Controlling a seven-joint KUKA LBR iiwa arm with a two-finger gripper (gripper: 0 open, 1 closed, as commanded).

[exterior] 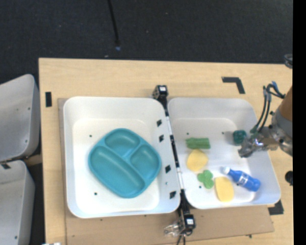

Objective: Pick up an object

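Two shallow white bins are set side by side on a pale wooden bench [117,75]. The left bin [76,116] is occupied by a teal divided plate [124,161], smooth and glossy, with rounded corners and three moulded compartments.

The loose objects are gathered in the right bin [214,108]. A flat green rectangular block [198,143] is seen near the bin's middle, toward its left side. Just nearer than it, a rounded yellow piece [196,161] is placed, matte and soft-edged. Nearer still, a small lumpy green piece [206,178] is found, and just to its right a second yellow piece [224,189], oval in outline, is laid close to the near wall. A blue bottle with a white cap [242,179] is lying on its side, tilted, its cap pointing left and far; it almost touches the oval yellow piece. A small dark teal rounded object [239,136] is placed toward the right side of the bin.

The arm is reached in from the right, with only its wrist end and some dark cables [268,103] visible. The gripper [247,148] is held low over the right bin, just beside and nearer than the dark teal object. Whether its metal tips are spread or pressed together cannot be told, and nothing can be seen gripped in it.
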